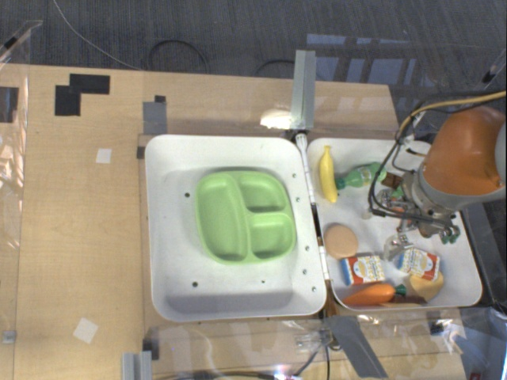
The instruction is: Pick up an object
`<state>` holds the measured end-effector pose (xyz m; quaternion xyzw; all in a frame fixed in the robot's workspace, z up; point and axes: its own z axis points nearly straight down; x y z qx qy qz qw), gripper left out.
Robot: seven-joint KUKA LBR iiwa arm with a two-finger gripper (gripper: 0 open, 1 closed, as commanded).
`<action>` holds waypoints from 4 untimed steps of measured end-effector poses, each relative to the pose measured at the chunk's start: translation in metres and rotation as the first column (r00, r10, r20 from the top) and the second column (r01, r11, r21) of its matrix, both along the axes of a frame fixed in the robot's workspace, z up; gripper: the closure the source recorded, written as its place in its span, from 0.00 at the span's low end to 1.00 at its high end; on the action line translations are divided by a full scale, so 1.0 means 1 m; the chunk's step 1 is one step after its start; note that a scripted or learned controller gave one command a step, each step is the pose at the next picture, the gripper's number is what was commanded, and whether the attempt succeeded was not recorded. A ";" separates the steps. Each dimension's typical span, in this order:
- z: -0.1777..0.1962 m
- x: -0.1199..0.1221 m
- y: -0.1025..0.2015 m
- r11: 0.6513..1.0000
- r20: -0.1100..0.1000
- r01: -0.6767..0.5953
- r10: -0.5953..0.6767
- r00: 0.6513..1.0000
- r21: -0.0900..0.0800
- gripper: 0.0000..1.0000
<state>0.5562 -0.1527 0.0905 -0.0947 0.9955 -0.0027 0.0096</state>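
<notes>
Arm with orange band comes in from the right, hanging over the right shallow white bin (474, 287). Gripper (412, 226) sits low over that bin's middle-right, wrist hardware and cables crowding it. Fingers: can't tell how far apart they are or whether anything is between them, the wrist blocks the view from above.

Right bin contents:
- yellow plastic banana (325, 174), upright along the left wall near the divider
- green bottle-like object (358, 176), lying just right of the banana, partly under the cables
- tan round bun-shaped object (341, 241), below the banana, left of the gripper
- small red-and-white carton (364, 270), just below-right of the bun
- second small carton with blue and orange print (418, 263), right of the first, directly under the gripper area
- orange carrot-shaped toy (369, 294), lying flat along the bin's near edge
- yellowish wedge (427, 286), at the carrot's right end; can't tell if touching

Left shallow white bin (166, 283) holds a light green divided plastic plate (244, 217), three compartments, roughly centred.

Both bins sit side by side on the light wood tabletop (71, 236).
</notes>
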 end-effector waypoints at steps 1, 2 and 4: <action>-0.002 0.081 0.051 0.992 -0.006 -0.125 0.125 0.992 0.004 0.00; 0.019 0.081 -0.012 0.868 -0.009 -0.497 0.497 0.868 -0.003 0.00; 0.000 0.001 0.003 0.890 -0.003 -0.456 0.456 0.890 -0.005 0.00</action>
